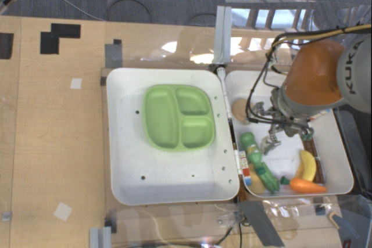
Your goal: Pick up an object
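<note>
A: Nearest the lens, low in the right bin point(343, 171): carrot point(307, 186), orange, lying flat against the near wall. Banana point(307, 165) just above it, touching or nearly so. Green bottle point(251, 148) and a green vegetable point(267, 178) along the bin's left wall, packed close together.

B: Left bin point(125, 142)?

A: Holds a green divided plate point(178, 117), three compartments, nothing in them. Not likely the target.

B: Gripper point(273, 141)?

A: Hangs over the right bin's middle, just right of the green bottle. Fingers point(269, 144) look slightly apart, pointing down, nothing between them. Hard to judge height above the floor.

B: Step?

A: Approach, pre-grasp by the look of it. Nothing picked yet. Closest candidate seems the green bottle; banana also near.

B: Next move?

A: Probably needs a shift left to straddle the bottle, a descent, then a close. Risky: bottle sits tight to the wall and its neighbours, little room for a finger on that side. Banana lies freer, maybe easier.

B: Readable text?

A: "KU" on the grey arm point(354, 75) at the right edge, rest cut off. Bottle label shows colour patches, too small to read. Tan round thing point(239, 108) at the bin's far left corner, no marking legible.
</note>
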### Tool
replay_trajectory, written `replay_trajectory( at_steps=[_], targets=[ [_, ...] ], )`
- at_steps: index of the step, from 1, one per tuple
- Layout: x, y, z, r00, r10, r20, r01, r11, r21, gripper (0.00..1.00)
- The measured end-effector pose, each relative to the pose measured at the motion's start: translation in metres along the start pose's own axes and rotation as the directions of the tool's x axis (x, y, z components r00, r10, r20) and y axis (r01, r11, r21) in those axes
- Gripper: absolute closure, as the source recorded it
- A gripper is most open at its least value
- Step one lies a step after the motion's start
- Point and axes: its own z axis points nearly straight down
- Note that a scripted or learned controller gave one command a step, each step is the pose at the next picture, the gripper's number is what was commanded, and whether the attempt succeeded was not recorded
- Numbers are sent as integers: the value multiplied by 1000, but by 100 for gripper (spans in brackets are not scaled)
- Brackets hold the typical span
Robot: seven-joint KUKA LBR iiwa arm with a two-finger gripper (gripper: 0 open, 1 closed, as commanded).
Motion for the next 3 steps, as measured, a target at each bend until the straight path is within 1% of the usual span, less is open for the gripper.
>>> replay_trajectory(
  at_steps=[1, 2, 3],
  targets=[
    [-20, -57, 2, 999, -45, -2, 45, 999, 1, 0],
    [-23, 3, 1, 1000, -19, -1, 19, 1000, -3, 0],
    [28, 14, -1, 1000, 2, 3, -2, 1000, 4, 0]
  ],
)
